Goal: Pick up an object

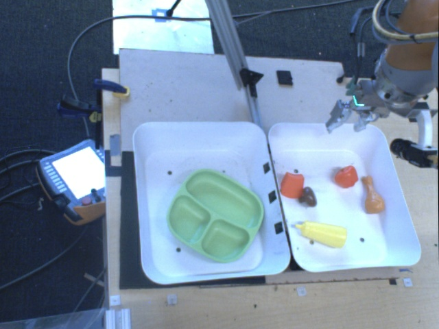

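Observation:
My gripper (348,119) hangs open over the far edge of the right bin (391,252), with nothing between its fingers. Below it in that bin lie an orange-red cup-like piece (292,184), a small brown lump (309,197) touching it, a red pepper-like piece (346,176), an orange drumstick shape (372,196) and a yellow bottle (322,234) on its side. All of these lie well apart from the gripper, toward the near side.
The left bin (154,252) holds a green divided plate (215,215). A metal pole (230,36) slants across the board behind the bins. A handheld pendant (74,180) lies off the bench at the left.

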Available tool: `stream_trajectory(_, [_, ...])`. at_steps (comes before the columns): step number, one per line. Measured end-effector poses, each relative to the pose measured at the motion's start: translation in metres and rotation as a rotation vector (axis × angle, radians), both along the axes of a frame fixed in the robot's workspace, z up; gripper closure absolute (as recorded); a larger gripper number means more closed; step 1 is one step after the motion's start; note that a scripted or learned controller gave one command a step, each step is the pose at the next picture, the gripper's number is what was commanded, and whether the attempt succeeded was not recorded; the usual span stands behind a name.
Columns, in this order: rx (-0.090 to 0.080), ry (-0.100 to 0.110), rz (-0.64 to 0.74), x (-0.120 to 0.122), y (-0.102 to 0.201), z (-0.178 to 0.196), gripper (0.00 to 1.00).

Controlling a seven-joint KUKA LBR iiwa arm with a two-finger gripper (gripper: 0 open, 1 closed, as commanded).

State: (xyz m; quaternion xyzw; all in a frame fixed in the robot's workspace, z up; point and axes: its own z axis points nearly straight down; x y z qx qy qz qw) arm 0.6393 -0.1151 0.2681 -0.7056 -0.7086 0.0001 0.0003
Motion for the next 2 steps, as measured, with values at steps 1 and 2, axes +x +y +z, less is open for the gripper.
stream_trajectory(1, [0.000, -0.003, 0.000, 0.001, 0.000, 0.001, 0.00])
stream_trajectory(2, [-0.001, 0.000, 0.000, 0.002, 0.004, -0.040, 0.00])
